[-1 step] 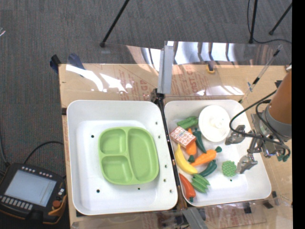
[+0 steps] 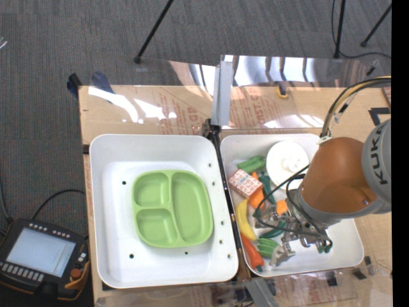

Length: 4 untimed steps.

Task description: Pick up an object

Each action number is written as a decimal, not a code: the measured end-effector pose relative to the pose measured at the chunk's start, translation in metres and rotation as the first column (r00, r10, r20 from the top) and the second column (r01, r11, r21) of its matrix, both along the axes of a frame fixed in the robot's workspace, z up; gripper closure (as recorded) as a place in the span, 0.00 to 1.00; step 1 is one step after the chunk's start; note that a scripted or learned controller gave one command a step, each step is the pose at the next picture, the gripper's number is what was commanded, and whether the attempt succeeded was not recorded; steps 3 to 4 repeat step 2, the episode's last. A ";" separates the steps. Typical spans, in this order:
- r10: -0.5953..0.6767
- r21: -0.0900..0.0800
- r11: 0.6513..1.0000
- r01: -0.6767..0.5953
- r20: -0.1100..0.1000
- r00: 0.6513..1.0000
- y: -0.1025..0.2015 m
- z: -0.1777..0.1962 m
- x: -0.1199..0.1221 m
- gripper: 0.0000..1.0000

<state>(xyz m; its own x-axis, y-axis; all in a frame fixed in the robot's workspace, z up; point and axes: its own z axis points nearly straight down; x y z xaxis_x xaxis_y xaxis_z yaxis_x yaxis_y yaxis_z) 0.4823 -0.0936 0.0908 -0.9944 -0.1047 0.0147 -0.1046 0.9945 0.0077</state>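
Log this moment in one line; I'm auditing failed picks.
gripper: low in right bin, over toy food | grasp: unconfirmed | green divided plate: left bin

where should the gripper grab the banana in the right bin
Across the banana's middle, coming straight down. It lies flat, long axis running near to far beside the bin's left wall, so fingers should close across its narrow width. The orange carrot crowds its near end.

Grey carpet floor (image 2: 77, 31), black tripod legs (image 2: 156, 24) at far side, brown bench top (image 2: 160, 107) with bright glare, handheld control pendant (image 2: 41, 254) on floor near left
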 end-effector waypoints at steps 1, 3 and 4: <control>-0.108 -0.004 0.994 0.108 0.011 0.994 0.004 -0.007 0.069 0.00; -0.101 -0.004 0.995 0.101 0.006 0.995 0.007 0.000 0.069 1.00; -0.101 -0.004 0.995 0.101 0.006 0.995 0.007 0.000 0.069 1.00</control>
